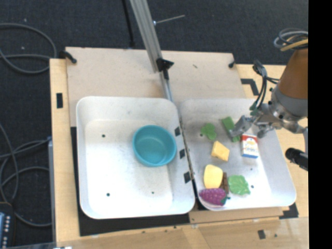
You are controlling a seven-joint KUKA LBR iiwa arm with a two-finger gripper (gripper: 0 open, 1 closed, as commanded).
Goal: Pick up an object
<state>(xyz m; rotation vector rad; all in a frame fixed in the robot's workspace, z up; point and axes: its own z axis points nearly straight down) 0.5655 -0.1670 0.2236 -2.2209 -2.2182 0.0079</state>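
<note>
My gripper (252,129) hangs over the back right part of the right bin (275,185), its fingers spread open and nothing between them. Just in front of it lies a small white carton (249,146) with a red top and blue print, apart from the fingers. A dark green block (227,123) sits close to the left finger. Further left are a light green piece (208,132) and a yellow wedge (220,151). At the bin's front lie a yellow cup-like object (213,176), purple grapes (212,195) and a green leafy toy (238,184).
The left bin (98,191) holds a blue bowl (154,145) near its right wall. A slanted metal rail (148,32) runs down from the top to the divide between the bins. Cables lie on the dark floor at the left.
</note>
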